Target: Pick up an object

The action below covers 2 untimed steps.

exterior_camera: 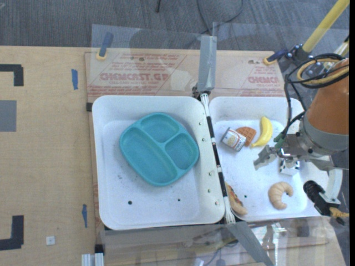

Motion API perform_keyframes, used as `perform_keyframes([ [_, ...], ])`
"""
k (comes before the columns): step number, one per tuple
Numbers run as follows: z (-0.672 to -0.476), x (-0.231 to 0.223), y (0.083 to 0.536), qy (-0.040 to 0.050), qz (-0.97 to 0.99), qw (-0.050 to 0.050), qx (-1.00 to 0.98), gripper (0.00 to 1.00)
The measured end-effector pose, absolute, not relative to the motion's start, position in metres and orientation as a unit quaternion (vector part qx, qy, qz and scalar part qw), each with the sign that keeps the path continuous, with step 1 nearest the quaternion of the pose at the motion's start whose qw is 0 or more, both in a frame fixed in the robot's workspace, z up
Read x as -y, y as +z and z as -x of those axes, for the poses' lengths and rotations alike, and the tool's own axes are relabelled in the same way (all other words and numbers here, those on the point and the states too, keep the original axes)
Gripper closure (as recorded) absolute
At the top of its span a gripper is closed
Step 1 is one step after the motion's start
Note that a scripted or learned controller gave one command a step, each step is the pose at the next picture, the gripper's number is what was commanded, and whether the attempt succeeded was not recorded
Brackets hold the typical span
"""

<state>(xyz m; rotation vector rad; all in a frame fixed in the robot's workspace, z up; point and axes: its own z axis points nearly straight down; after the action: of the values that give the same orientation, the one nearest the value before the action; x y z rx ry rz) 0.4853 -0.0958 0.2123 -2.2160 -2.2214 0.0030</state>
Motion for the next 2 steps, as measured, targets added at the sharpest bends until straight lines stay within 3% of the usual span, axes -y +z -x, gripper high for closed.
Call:
perform_keyframes([
  [1, -0.555, 0.139, 0.186, -0.0004, 0.654, -0.001, 0.757, 0.0],
  [2, -0.557, 0.189, 0.115, -0.0087, 0.636, -0.018, 0.771, 0.0],
])
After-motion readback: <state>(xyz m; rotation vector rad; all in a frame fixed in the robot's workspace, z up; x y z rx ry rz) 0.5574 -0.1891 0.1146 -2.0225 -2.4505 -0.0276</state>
